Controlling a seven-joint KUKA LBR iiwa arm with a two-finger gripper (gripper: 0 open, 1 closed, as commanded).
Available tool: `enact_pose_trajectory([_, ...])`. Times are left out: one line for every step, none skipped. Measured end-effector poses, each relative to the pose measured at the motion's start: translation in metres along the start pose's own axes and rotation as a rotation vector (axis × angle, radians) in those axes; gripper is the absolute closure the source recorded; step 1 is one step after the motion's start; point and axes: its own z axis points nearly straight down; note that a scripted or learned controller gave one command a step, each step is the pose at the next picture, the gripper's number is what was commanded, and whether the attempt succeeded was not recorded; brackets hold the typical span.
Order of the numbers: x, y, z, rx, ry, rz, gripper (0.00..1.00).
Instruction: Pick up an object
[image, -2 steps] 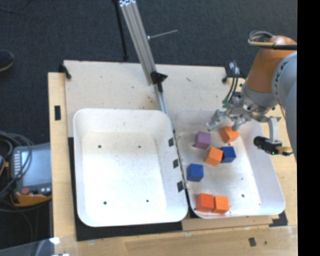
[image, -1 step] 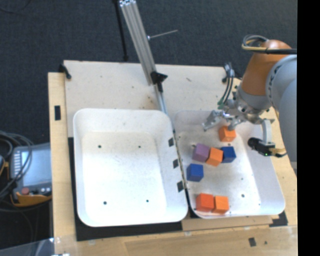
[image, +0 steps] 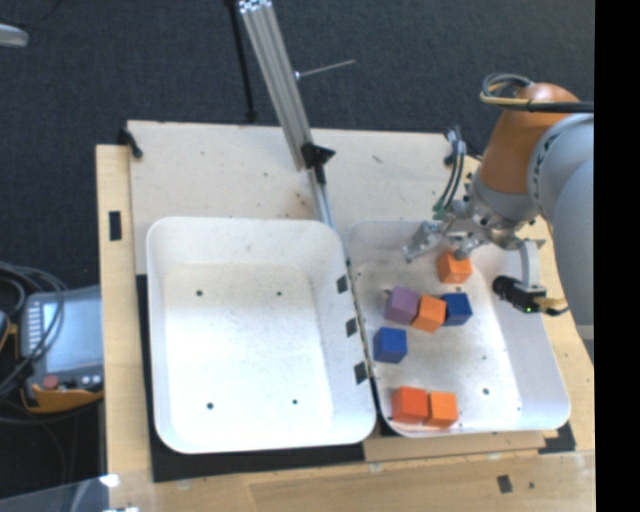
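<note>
Right white bin (image: 520, 400): gripper (image: 455, 250) clamps small orange cube (image: 455, 267), plain matte, lifted.

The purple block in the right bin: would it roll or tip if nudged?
The purple block looks cube-shaped with flat faces, so it would probably slide, not roll. It touches an orange block, which would likely shift too. It looks rigid.
</note>
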Motion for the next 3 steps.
enact_pose_trajectory([-0.001, 0.001, -0.010, -0.004, -0.004, -0.003, 1.00])
enact_pose_trajectory([-0.002, -0.001, -0.056, 0.016, 0.006, -0.002, 1.00])
enact_pose_trajectory([-0.003, 0.000, -0.085, 0.017, 0.006, -0.004, 1.00])
